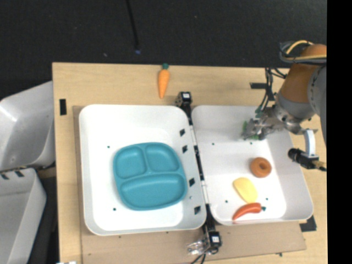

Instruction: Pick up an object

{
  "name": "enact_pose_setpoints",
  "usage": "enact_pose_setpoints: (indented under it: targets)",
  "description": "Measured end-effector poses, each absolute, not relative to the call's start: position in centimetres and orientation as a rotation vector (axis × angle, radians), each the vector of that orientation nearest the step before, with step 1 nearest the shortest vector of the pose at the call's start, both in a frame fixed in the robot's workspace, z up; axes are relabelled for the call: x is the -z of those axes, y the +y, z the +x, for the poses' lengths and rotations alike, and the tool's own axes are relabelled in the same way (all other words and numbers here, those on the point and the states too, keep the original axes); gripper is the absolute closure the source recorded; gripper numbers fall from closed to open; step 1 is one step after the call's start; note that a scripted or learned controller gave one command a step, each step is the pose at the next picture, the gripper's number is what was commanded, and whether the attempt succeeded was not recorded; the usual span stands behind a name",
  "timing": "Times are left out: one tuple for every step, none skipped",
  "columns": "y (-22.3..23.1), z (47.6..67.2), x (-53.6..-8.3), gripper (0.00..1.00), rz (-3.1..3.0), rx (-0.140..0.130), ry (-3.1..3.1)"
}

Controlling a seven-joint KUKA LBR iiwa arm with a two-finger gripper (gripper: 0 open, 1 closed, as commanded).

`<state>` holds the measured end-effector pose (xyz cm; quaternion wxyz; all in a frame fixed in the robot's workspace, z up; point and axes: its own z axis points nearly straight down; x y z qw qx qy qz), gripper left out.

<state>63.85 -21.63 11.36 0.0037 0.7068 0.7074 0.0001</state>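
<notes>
Brown doughnut [261, 167] lies in the right bin [220, 147], apart from the end effector [252, 130], whose opening cannot be told; recommend centring directly above it before descent, clear of the yellow piece [245, 190].

A wooden bench [66, 81] of pale tan board fills the middle of the camera view, spreading from beneath the claw [254, 128] far out to its left. Beyond the bench's far edge, above the claw, lies a dark, almost black floor [192, 21], with a thin dark cable [131, 16] running across it. Far left of the claw, off the bench's edge, stand white moulded pieces [22, 136] with a glossy sheen. The light is even and soft.
</notes>
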Motion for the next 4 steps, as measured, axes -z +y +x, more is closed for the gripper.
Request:
enact_pose_setpoints:
  targets:
    - [-21.5, 63.9, -17.9, 1.00, 2.213, -0.006, 2.218]
    - [-22.6, 64.4, -23.6, 1.00, 2.213, -0.005, 2.218]
    - [-22.7, 64.4, -24.0, 1.00, 2.215, 0.000, 2.223]
    - [-18.1, 62.0, -24.8, 1.00, 2.216, 0.000, 2.226]
